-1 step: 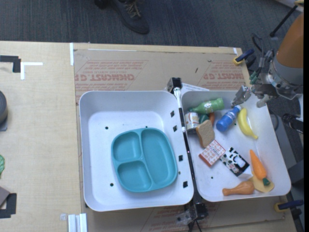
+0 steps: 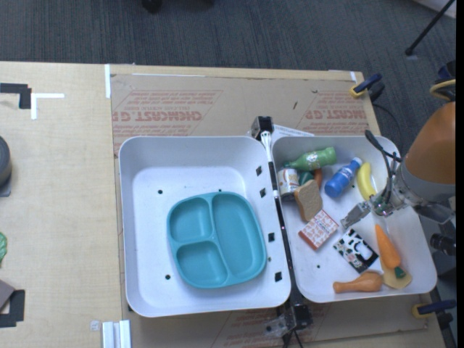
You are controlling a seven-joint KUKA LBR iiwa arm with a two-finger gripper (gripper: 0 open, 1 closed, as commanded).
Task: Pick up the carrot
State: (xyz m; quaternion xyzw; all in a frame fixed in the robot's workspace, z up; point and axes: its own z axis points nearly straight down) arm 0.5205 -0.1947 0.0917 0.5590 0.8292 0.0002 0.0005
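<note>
Pincer (image 2: 366,210) sits low over the right bin (image 2: 417,227), near that bin's right wall, arm coming in from the right. The two fingers stand apart; nothing between them. Grey wrist and orange band above it, at the bench's right edge.

Carrot (image 2: 387,246) lies just beside the pincer, toward the bin's front-right corner, tip pointing back, stalk end forward. Apart from the fingers, not touched.

Other contents of the right bin: yellow banana (image 2: 365,180) just behind the pincer; blue bottle (image 2: 341,178) beside it; green bottle (image 2: 313,157) near the back wall; small can (image 2: 288,182) and bread slice (image 2: 309,199) by the left wall; red-and-white card (image 2: 318,229) mid-bin; black-and-white carton (image 2: 356,251) next to the carrot; orange drumstick-shaped piece (image 2: 358,284) along the front wall.

Left bin (image 2: 141,216) holds a teal three-compartment plate (image 2: 216,239), roughly centred.

Surface: both bins rest on a brown cardboard sheet (image 2: 188,107) with reversed red print, laid on the pale wooden bench (image 2: 51,194). Clamps at the sheet's right corners (image 2: 366,85). Black tape roll (image 2: 3,167) at the bench's left edge.

Room: dark grey carpet (image 2: 254,20) behind the bench.
</note>
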